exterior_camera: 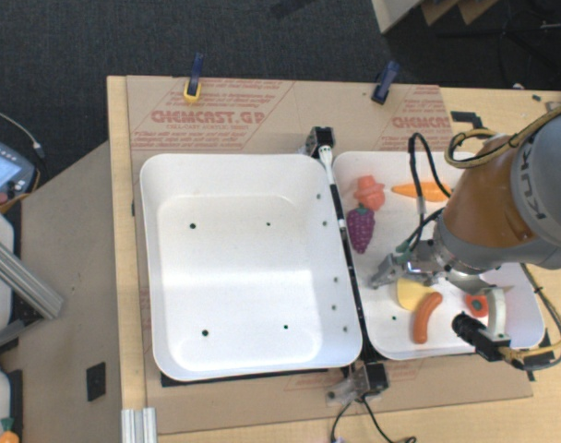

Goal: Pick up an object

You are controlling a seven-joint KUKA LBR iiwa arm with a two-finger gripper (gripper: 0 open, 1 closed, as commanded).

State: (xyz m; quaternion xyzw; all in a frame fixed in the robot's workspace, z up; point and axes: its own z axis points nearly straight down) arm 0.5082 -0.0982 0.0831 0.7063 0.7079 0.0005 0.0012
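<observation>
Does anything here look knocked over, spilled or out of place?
Nothing stands out. The toy foods, a purple grape bunch, a carrot and a sausage among them, all lie loose inside the right bin, beside the arm. Nothing has spilled onto the bench.

We see a brown board (pixel 262 109) with red print under two white bins (pixel 170 247), blue clamps (pixel 195 77) on its far edge, dark carpet (pixel 77 26) beyond, and cables (pixel 354 413) near.
</observation>
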